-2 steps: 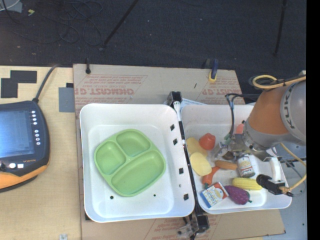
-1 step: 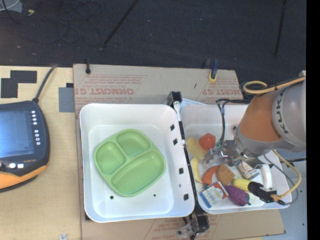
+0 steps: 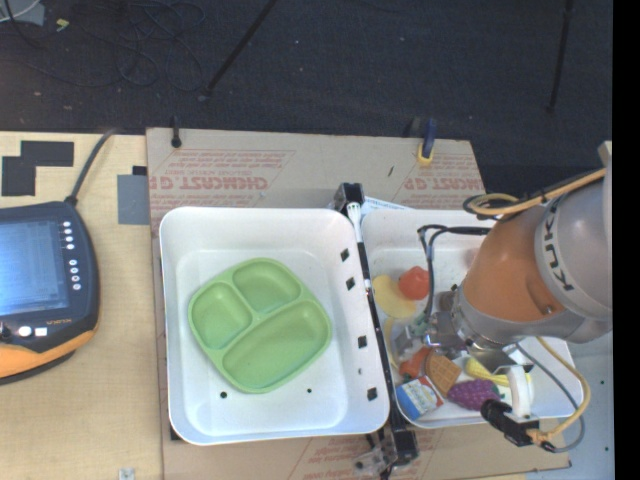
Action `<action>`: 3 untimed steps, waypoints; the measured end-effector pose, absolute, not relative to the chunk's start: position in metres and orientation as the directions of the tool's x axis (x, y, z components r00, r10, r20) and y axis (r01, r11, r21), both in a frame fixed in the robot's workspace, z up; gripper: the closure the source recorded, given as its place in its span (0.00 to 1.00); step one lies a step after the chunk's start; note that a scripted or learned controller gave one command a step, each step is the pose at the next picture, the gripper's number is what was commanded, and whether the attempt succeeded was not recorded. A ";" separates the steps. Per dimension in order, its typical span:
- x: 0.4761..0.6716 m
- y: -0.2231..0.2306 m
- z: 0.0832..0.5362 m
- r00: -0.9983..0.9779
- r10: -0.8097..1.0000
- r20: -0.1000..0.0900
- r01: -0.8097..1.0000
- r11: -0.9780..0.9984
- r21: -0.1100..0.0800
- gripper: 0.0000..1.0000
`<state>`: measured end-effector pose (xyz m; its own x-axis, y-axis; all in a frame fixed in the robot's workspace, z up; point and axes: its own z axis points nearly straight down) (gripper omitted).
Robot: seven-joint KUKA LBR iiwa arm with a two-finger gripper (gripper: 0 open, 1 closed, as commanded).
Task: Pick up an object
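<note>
Right bin: toy pile beneath pincer; pincer state unclear.

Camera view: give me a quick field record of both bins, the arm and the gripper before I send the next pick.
left bin: holds a green tray with three compartments, lying flat
right bin: holds a heap of small objects
heap: red ball on a yellow piece, purple piece, blue and white box
arm: reaches over the right bin, covering part of it
gripper: low among the heap, finger state hidden
held object: cannot tell
</note>
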<state>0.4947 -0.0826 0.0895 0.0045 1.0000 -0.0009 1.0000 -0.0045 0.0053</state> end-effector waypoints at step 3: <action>0.513 0.095 0.544 -0.007 1.000 0.002 1.000 0.007 0.011 0.00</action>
<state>0.5130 0.0946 0.5436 -0.0071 1.0000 0.0023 0.9999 0.0070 0.0109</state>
